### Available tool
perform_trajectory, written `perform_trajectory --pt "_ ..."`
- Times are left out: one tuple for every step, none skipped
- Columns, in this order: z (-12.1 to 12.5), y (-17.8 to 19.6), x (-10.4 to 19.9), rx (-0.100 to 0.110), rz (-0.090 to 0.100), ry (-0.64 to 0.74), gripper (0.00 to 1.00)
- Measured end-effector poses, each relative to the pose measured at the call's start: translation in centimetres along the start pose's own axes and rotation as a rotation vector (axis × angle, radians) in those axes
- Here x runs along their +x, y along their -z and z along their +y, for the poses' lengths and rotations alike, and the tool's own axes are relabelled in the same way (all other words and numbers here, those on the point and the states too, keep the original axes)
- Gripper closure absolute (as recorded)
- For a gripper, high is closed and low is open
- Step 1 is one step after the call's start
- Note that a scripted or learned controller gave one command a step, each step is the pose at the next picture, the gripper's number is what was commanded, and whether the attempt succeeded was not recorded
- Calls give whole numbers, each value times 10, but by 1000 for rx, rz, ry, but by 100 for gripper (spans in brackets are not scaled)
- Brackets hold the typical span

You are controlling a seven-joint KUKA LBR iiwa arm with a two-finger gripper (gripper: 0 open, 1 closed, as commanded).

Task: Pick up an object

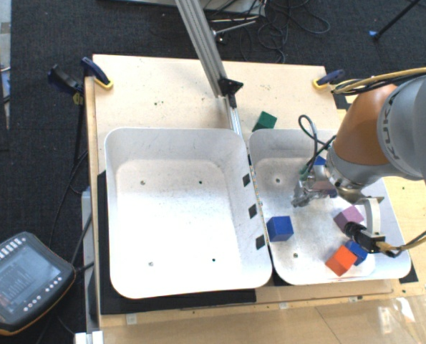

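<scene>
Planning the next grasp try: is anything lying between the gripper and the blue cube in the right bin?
Nothing visible does. The gripper hangs over the right bin, and the blue cube sits below and left of it in the view, with bare bin floor between them.

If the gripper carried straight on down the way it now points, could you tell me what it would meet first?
Most likely the bare floor of the right bin beneath the gripper; the blue cube lies nearer the camera and looks clear of that line, though depth is uncertain.
</scene>
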State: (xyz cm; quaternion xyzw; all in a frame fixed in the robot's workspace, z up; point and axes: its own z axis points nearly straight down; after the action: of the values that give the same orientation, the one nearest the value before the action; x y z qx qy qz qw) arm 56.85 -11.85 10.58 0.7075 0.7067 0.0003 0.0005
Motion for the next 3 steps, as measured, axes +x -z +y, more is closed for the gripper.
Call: perform_trajectory --pt "4 63 4 -6 -1 4 100" --pt "2 107 5 -5 -1 4 100" --pt "3 134 5 -4 -1 4 100"
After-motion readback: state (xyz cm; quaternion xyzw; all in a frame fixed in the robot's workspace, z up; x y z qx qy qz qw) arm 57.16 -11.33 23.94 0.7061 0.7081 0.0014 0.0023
